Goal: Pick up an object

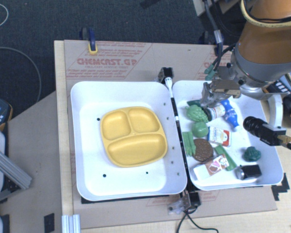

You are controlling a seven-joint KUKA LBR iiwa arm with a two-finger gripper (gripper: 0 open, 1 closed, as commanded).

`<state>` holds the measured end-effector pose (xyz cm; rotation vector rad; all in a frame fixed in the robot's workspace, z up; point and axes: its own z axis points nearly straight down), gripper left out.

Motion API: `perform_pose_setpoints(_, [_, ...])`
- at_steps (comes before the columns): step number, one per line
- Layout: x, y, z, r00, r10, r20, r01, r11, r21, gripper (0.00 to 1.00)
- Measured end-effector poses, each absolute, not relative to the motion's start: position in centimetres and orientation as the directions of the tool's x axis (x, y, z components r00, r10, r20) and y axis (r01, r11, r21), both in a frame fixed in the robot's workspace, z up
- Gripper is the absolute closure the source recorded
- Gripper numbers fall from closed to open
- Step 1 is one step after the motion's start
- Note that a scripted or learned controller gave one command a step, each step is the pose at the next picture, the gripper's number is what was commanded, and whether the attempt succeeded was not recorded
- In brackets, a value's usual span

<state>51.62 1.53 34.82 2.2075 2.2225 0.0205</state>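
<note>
Two white bins are set side by side on a brown board. A yellow plate point(133, 142) with three parts is laid in the left bin point(85, 169), a bit toward its middle. It is not touched by anything else.

Many small things are piled in the right bin point(271, 176). A bumpy green toy point(197, 114) is seen near the top left of that bin. Just below it, a smooth green ball point(200, 129) is placed. A round brown patty point(202, 150) is found below the ball, and a long green strip point(188, 143) is laid beside the patty on its left. A small white and red packet point(219, 136) is set to the right of the ball. A blue and white bottle point(224, 112) is laid near the top. A dark green lump point(252, 154) is seen far to the right, and a black block point(249, 171) is placed below it. A flat card with a picture point(214, 166) is laid near the bottom edge.

The gripper point(211, 101) is held low over the top of the right bin, right beside the bumpy green toy and the bottle. Whether it is wide or narrow cannot be told, and nothing can be seen held in it.
</note>
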Motion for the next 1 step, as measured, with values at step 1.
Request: perform_pose_setpoints(1, [48.29,3.42,40.59,-0.004,1.000,0.002,1.000,0.004,0.009,1.00])
